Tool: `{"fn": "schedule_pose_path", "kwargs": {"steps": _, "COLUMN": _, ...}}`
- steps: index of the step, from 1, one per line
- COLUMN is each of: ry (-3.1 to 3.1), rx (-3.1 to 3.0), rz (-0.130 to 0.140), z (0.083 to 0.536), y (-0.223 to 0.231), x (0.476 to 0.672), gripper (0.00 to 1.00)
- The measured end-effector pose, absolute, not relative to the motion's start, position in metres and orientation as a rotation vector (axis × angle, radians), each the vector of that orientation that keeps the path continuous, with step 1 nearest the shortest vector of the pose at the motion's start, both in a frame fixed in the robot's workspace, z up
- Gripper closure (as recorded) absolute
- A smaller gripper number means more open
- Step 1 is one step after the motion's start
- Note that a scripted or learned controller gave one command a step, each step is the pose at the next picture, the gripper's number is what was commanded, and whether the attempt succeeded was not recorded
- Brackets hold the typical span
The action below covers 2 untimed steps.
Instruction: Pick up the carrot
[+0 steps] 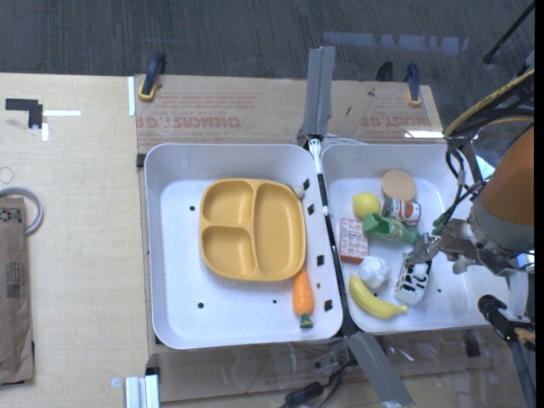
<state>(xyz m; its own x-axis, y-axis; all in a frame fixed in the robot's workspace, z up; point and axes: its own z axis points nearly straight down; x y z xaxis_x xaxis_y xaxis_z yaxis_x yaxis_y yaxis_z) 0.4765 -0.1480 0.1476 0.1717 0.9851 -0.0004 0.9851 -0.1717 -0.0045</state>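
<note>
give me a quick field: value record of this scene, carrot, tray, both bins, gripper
carrot: lies in the left bin, near its right wall, just below the tray's lower right corner, green end toward the front
tray: yellow divided tray, in the middle of the left bin
left bin: holds carrot and tray
right bin: holds banana, lemon, can and other small items
gripper: over the right bin, away from the carrot
task state: carrot not yet picked up

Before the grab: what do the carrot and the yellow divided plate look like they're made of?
Carrot: probably moulded toy plastic, with even orange colour, a smooth skin and a green stub end.
Yellow divided plate: likely hard plastic, matte to satin, one uniform colour with rounded moulded dividers.
</note>
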Motion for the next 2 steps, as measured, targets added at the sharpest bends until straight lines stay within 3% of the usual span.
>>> {"fn": "schedule_pose_path", "kwargs": {"steps": 1, "ry": -1.963, "rx": -2.451, "rz": 0.002, "z": 0.137, "y": -0.215, "x": 0.477, "gripper": 0.00}}
{"fn": "schedule_pose_path", "kwargs": {"steps": 2, "ry": -1.775, "rx": -2.593, "rz": 0.004, "z": 0.150, "y": -0.167, "x": 0.614, "gripper": 0.00}}
